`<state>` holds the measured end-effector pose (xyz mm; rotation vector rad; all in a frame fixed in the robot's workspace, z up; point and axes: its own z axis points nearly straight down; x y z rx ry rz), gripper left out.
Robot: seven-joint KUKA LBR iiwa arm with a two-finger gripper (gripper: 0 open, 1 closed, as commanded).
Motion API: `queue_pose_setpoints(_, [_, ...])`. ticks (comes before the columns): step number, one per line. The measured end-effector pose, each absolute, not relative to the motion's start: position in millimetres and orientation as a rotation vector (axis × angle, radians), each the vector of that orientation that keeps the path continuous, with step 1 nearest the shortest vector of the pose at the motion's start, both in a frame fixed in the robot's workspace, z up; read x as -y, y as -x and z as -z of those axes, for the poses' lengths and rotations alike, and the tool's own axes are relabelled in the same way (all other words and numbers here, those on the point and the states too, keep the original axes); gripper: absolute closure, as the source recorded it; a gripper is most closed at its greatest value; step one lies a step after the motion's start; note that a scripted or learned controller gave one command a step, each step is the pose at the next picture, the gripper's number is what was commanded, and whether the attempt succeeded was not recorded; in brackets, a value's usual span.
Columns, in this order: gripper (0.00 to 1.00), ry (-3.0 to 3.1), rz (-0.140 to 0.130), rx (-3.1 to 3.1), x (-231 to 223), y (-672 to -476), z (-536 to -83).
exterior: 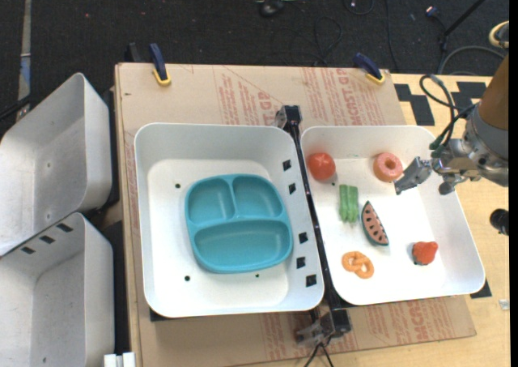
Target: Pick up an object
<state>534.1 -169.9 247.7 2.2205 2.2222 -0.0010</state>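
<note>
Camera view has my gripper (426, 177) hovering over the right bin (465, 232) near its far right side, fingers spread apart with nothing between them. The pink donut (388, 166) lies just beside it to the left. Tomato (321, 165), watermelon slice (374, 224), pretzel (358, 263) and strawberry (425, 253) lie around the same bin.

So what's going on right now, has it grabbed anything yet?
Hand open, nothing between its fingers, above right bin. Nearest item: pink donut, just left of it. Nothing in the way.
</note>
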Motion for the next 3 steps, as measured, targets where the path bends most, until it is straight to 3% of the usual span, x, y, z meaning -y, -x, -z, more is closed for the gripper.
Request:
queue_pose_setpoints(2, [0.00,-2.228,0.005,-2.224,161,-527.4,-122])
queue_pose_setpoints(3, [0.00,-2.225,0.002,-2.222,160,-527.0,-90])
